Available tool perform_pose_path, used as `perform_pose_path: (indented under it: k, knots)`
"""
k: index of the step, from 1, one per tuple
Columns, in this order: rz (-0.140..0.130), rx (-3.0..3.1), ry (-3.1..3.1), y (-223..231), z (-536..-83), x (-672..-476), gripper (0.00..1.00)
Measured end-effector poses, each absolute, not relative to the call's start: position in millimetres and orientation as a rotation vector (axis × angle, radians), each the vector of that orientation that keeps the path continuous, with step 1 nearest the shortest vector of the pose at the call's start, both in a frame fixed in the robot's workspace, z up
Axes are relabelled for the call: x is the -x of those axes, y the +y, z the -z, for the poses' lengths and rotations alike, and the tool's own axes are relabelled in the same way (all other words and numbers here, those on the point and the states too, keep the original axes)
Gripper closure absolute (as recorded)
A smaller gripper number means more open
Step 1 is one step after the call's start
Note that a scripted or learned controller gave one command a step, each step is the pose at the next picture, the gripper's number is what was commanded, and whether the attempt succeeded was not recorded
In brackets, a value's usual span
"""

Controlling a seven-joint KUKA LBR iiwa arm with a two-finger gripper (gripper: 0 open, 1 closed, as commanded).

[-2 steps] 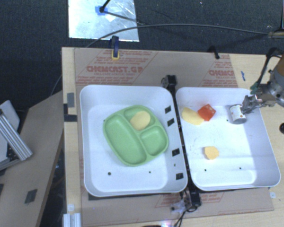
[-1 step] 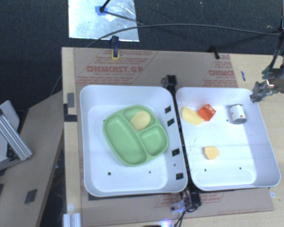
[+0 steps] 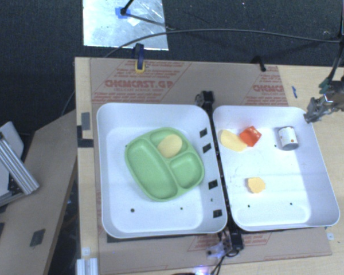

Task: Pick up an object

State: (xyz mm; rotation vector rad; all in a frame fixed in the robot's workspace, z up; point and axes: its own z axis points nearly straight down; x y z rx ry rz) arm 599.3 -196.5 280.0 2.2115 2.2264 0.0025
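Camera view looks down on the bench (image 3: 178, 85), cardboard-lined, with two white bins side by side. Left bin (image 3: 112, 153) carries a green divided tray (image 3: 152, 173), and a pale yellow lump (image 3: 171, 146) sits in the tray's far compartment. Right bin (image 3: 309, 199) has four loose things: a long yellow piece (image 3: 233, 141) at its far left, an orange-red piece (image 3: 250, 136) touching that piece's right end, a small silver can (image 3: 286, 137) further right, and a small yellow chunk (image 3: 255, 184) alone toward the near side.

At the right edge, the pincer (image 3: 314, 111) hangs just outside the right bin's far right corner. I cannot tell how it is set, and nothing is visible in it.

The can is the nearest candidate by my reckoning: it lies just left of the pincer and a little nearer, apart from the other pieces. It seems to be lying on its side, one round end facing near, so the grip should probably close across its curved sides.
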Motion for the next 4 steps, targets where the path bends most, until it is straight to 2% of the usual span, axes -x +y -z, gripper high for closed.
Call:
perform_pose_path:
  k: [1, 2, 3, 4]
  knots:
    - [-0.002, -2.211, 2.231, -147.7, -266.2, -601.4, 1.0]
    - [-0.004, -2.209, 2.232, -89.3, -269.6, -611.6, 1.0]
    - [-0.003, -2.21, 2.233, -33.6, -260.3, -610.6, 1.0]
    - [-0.003, -2.211, 2.232, 14.5, -243.6, -621.5, 1.0]
